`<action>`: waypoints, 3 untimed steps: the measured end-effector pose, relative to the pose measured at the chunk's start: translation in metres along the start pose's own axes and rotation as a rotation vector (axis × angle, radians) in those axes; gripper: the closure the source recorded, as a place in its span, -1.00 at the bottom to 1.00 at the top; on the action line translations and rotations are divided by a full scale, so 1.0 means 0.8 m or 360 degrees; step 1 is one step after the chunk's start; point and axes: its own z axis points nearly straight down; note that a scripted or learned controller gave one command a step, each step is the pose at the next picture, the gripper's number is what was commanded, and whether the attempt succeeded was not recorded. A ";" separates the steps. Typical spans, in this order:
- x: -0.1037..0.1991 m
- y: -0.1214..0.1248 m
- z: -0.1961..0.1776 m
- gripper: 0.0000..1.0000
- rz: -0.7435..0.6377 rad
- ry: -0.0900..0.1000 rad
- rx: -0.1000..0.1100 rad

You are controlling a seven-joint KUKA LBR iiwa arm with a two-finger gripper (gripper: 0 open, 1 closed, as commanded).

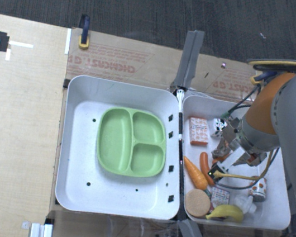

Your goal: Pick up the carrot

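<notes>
The carrot (195, 173) lies ungrasped against the left wall of the right bin (278, 218), toward its near edge, with the claw (222, 156) low just beside it, so the pick looks barely begun; I cannot tell the claw's state.

Hand's fingers (221, 158) too small and cluttered to read, perhaps touching the carrot (195, 173).
</notes>
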 end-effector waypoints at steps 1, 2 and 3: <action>0.006 -0.036 -0.115 1.00 0.0264 0.0007 -0.0007; -0.088 -0.015 -0.115 1.00 -0.0356 0.0006 -0.0006; -0.077 0.058 -0.132 1.00 -0.0285 0.0006 -0.0010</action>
